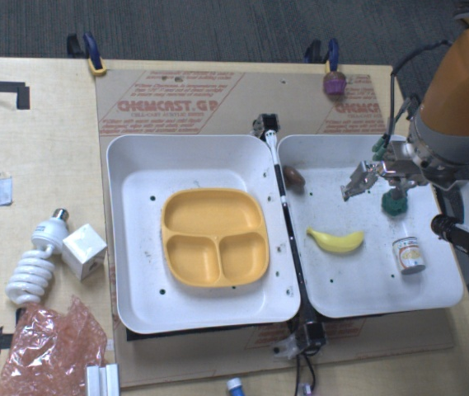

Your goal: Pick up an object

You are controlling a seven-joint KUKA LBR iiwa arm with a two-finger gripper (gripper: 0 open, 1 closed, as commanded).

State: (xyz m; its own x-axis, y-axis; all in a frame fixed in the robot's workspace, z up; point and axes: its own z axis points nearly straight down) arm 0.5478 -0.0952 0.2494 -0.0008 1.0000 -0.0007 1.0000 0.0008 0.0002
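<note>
**Lining up on the banana**

My claw (358,184) hangs over the right bin (432,295), up and just right of the banana (335,240) — fingers look apart w/ nothing between them. Banana lies flat on the bin floor, clear of the can (409,255) & green thing (395,204). Best approach, imo: shift toward the banana's middle, straddle its narrow width, drop straight — then close.

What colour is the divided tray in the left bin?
The divided tray is yellow-orange, seen best in the camera view, lying in the left white bin.
</note>
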